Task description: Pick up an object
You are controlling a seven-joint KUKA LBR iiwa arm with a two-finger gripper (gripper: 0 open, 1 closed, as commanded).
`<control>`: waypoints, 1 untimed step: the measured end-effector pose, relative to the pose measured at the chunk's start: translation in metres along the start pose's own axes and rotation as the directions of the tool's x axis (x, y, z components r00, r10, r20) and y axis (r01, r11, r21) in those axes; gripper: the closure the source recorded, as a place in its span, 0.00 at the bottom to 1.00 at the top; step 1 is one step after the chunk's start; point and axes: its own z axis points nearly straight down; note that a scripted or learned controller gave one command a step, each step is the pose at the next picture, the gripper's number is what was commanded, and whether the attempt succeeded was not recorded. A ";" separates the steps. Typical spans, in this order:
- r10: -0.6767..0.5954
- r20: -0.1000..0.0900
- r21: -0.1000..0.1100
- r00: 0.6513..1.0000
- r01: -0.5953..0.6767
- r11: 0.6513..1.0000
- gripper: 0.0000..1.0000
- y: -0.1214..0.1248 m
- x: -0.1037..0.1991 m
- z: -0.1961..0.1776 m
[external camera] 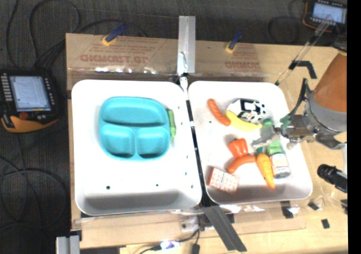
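The gripper hovers at the right bin's three o'clock; jaws' state I cannot tell. The carrot below looks light, rigid; grip mid-body.

two white bins, one blue tray, one banana

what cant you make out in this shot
- Gripper: too small and cluttered in the camera view to tell if the fingers are open or shut, or holding anything.
- Green item: partly covered by the gripper, so its shape is unclear.
- Bottle: label too small to read.
- Arm: cut off by the right edge.
- Green thing beside the blue tray: too thin to identify.
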 end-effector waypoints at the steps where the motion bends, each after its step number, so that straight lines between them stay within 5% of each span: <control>1: 0.041 0.001 -0.008 0.999 -0.041 0.999 0.00 0.012 -0.019 0.119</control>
